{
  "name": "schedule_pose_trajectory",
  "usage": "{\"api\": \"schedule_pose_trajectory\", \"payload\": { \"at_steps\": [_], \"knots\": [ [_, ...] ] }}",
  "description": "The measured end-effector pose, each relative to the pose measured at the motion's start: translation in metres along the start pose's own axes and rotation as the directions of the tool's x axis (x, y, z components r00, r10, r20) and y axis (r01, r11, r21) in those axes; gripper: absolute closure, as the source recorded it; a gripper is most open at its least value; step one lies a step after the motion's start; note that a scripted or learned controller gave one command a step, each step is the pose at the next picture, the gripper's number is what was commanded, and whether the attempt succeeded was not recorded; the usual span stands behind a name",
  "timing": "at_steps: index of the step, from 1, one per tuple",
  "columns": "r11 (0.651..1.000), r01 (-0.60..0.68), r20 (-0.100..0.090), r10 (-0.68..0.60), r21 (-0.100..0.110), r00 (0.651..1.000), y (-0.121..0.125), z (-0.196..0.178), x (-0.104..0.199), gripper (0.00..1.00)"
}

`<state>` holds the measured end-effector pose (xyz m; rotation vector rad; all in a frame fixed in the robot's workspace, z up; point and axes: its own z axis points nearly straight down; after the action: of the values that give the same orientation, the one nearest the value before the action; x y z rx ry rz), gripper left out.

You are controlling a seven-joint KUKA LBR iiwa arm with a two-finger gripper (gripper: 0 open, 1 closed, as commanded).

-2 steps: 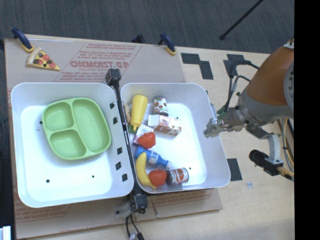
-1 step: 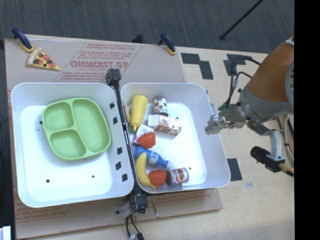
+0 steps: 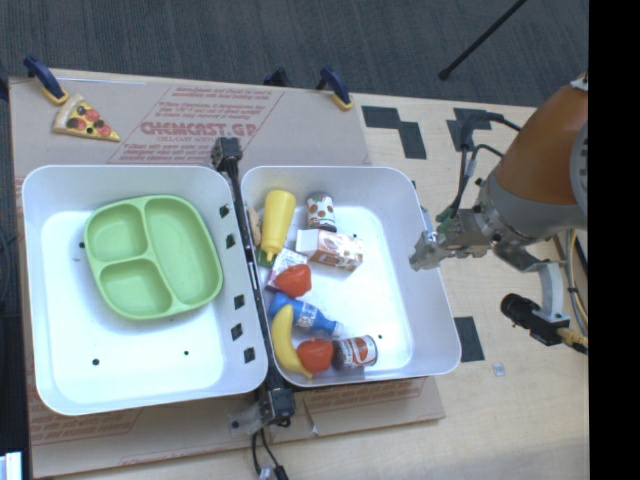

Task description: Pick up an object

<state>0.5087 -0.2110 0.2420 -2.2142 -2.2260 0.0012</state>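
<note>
A light wooden tabletop [image 3: 500, 408] carries two white bins side by side: the left bin [image 3: 60, 368] holds a green divided plate [image 3: 152, 256], the right bin [image 3: 425, 313] the pickable clutter, heaped against its left wall. The hand [image 3: 428, 254] hovers over that bin's right rim, carrying nothing, well apart from the heap. The yellow bottle [image 3: 276, 220], banana [image 3: 284, 338], tomato [image 3: 294, 280] and small can [image 3: 356, 351] lie close together, so neighbours and the wall would likely crowd any grasp.

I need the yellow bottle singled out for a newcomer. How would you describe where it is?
Take the right bin, the one full of small items. Look at its far left corner, beside the divider between bins. The yellow bottle lies there, tall and plain, unlike the curved banana at the near end.
</note>
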Motion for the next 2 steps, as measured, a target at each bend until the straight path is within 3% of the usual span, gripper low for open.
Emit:
{"api": "schedule_pose_trajectory", "payload": {
  "at_steps": [2],
  "knots": [
    [1.000, -0.001, 0.000, 0.001, 0.001, 1.000, -0.0152, 0.0042, 0.0042, 1.00]
  ]
}}
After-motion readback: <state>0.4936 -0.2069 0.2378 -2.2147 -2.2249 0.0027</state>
